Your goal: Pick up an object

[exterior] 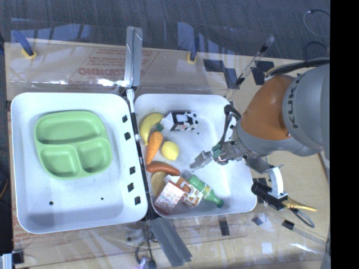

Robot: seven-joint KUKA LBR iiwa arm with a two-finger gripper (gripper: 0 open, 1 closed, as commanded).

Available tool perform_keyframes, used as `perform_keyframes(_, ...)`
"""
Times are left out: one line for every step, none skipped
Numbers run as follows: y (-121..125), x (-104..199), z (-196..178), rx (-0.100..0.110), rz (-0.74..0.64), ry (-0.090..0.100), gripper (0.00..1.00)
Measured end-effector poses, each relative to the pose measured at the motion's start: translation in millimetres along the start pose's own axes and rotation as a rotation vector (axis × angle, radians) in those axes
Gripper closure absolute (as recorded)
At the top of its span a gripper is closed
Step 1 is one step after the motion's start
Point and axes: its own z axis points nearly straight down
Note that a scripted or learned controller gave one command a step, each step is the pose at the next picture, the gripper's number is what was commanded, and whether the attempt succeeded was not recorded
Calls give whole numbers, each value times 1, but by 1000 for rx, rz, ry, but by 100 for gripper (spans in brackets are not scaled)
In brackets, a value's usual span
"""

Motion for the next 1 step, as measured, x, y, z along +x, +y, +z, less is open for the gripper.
perform_keyframes(23,33,52,-8,-20,-6,0)
